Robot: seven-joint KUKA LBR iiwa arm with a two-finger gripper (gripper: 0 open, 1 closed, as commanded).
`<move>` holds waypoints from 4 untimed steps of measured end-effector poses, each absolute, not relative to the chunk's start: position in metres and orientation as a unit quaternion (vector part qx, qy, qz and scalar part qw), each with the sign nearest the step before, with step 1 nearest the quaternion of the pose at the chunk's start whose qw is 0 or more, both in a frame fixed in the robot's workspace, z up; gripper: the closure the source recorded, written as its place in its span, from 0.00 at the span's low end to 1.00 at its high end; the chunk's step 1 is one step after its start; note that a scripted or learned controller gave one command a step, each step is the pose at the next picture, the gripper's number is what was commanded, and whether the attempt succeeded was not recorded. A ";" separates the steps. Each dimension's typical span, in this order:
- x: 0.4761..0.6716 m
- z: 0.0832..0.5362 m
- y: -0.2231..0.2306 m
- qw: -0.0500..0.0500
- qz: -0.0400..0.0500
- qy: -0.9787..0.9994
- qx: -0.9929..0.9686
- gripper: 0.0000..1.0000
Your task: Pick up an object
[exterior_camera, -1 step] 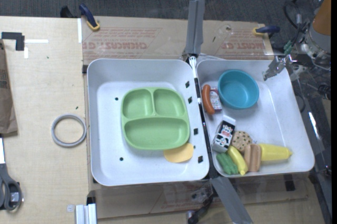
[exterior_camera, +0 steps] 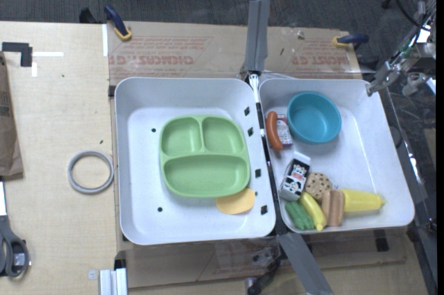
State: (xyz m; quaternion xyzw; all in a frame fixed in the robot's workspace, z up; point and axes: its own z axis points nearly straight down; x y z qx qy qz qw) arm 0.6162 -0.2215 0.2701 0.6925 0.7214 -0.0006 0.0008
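The left white bin [exterior_camera: 132, 169] holds a green divided plate [exterior_camera: 205, 155] with a flat yellow piece [exterior_camera: 236, 203] just below it. In the right white bin [exterior_camera: 371, 148] sits a blue bowl [exterior_camera: 314, 117] at the back, and an orange sausage [exterior_camera: 274, 129] lies to its left. Toward the front are a small black-and-white carton [exterior_camera: 295, 179], a cookie [exterior_camera: 318, 184], a green pod [exterior_camera: 298, 216], a banana [exterior_camera: 314, 211], a hot dog [exterior_camera: 334, 207] and a yellow corn cob [exterior_camera: 363, 200], packed close together.
A grey tape ring [exterior_camera: 90, 171], scissors [exterior_camera: 10, 255] and a brown bag [exterior_camera: 8, 127] lie on the bench to the left. A metal bar [exterior_camera: 258, 33] rises behind the seam between the bins. Metal stand hardware [exterior_camera: 402, 64] stands at the far right.
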 end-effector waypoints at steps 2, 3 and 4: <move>0.646 0.140 -0.178 0.000 0.000 0.785 0.620 0.00; 0.661 0.096 -0.129 0.004 0.001 0.798 0.603 0.00; 0.662 0.110 -0.139 0.012 -0.003 0.797 0.604 1.00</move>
